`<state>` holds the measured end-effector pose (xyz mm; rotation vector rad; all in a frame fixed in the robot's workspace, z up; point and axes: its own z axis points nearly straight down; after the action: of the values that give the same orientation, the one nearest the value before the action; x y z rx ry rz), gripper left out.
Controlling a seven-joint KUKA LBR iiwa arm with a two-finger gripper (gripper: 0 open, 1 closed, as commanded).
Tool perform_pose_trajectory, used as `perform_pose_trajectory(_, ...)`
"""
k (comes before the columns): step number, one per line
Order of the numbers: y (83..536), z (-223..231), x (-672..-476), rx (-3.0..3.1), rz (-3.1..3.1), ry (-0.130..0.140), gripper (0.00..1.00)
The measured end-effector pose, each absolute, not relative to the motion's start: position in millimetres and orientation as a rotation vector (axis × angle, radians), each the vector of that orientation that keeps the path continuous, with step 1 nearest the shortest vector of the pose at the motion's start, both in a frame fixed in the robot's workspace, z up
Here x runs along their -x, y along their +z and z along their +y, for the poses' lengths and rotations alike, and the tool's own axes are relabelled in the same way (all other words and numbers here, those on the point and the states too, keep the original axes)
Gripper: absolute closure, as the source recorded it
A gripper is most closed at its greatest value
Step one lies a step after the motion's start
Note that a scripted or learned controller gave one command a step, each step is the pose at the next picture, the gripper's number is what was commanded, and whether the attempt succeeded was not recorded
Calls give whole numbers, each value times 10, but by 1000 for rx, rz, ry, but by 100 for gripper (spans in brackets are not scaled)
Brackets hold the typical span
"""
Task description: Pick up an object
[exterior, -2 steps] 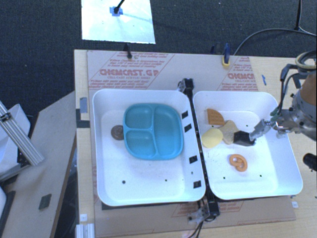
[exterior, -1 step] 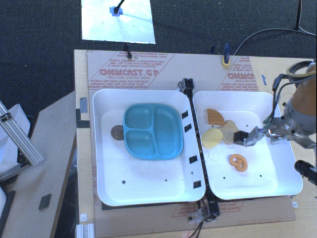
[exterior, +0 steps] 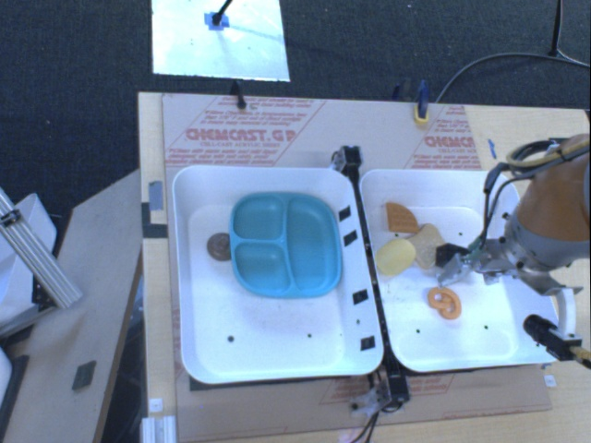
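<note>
Bins sit side by side on a bench; the left bin [exterior: 199,340] holds a blue divided plate [exterior: 284,245] with a small brown disc [exterior: 219,245] touching its left edge; the right bin [exterior: 480,340] holds an orange wedge [exterior: 401,217], a yellow lemon-like object [exterior: 395,256], a beige piece [exterior: 428,241] and an orange pretzel shape [exterior: 444,302]; the gripper [exterior: 454,266] is low beside the beige piece, whether open or closed cannot be told; nothing shows between its tips.

Two shallow white plastic bins [exterior: 205,340] sat on a tan board printed with red lettering [exterior: 277,132]. A light blue divided plate [exterior: 283,245] lay beside a small brown disc [exterior: 219,245]. An orange pretzel-shaped toy [exterior: 444,302] lay near a pale yellow rounded toy [exterior: 395,256].
</note>
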<state>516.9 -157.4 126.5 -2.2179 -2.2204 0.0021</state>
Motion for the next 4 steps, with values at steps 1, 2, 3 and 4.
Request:
perform_pose_trajectory(1,847,-1565,-5192,2221,-2223,-7,0)
perform_pose_trajectory(2,960,-1567,-5190,2222,-2224,-6,100)
perform_pose_trajectory(3,1422,-1633,-5245,2221,-2229,-4,100)
perform_pose_trajectory(4,1967,-1742,-5234,2224,-2229,-4,100)
